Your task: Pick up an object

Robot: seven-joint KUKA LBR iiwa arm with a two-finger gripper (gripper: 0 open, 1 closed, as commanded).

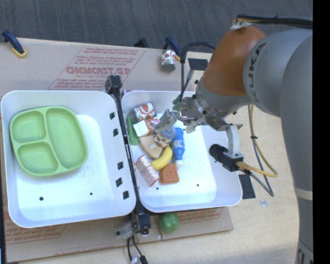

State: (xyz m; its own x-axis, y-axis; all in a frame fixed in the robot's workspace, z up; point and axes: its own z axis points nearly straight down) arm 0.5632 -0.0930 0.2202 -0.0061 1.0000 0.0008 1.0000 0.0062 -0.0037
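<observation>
A green ball is sitting on the bench just outside the near edge of the right bin. Inside that bin, near its left wall, toys are lying in a pile: a waffle, a banana, a blue bottle and a red and white can toward the far edge. The gripper is hanging over the far part of the pile, just above the toys. I cannot tell what its tips are doing. A green tray is lying in the left bin, close to its far left corner.
</observation>
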